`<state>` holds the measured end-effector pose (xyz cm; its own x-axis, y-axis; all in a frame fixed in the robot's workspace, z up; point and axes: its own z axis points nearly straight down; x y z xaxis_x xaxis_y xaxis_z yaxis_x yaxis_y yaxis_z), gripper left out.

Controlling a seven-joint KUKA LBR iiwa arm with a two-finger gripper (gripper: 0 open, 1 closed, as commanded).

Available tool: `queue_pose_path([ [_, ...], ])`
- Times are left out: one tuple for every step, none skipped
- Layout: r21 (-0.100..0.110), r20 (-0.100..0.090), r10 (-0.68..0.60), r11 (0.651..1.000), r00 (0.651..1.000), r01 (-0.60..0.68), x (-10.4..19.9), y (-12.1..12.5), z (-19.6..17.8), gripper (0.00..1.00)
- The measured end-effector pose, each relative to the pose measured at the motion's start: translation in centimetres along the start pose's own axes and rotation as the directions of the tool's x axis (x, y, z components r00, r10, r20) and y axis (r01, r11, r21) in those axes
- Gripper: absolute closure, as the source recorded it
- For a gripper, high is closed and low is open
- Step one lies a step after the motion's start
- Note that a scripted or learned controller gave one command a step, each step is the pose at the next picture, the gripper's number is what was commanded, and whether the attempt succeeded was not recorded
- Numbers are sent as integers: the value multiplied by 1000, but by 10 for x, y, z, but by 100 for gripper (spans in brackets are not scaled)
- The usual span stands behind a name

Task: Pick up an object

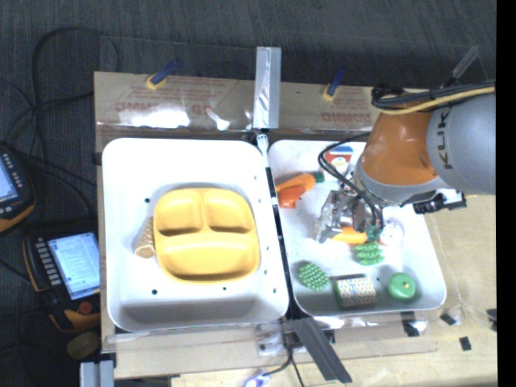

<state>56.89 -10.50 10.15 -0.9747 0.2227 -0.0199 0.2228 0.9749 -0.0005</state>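
One claw [339, 222] over right bin [419, 293], orange piece [352, 235] lying crosswise

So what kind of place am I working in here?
Most likely a robotics lab pick-test bench: two white bins side by side, toy food such as a green apple and a yellow tray, and a teach pendant with cables on the floor.

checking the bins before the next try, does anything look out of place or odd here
One thing stands out: a tan ribbed cone sits wedged between the yellow divided tray and the left bin's wall, instead of lying with the other small items in the right bin. Nothing looks spilled or broken.
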Motion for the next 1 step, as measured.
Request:
queue_pose_path([
  [0,0,0,1000,1000,0,0,0,0,0],
])
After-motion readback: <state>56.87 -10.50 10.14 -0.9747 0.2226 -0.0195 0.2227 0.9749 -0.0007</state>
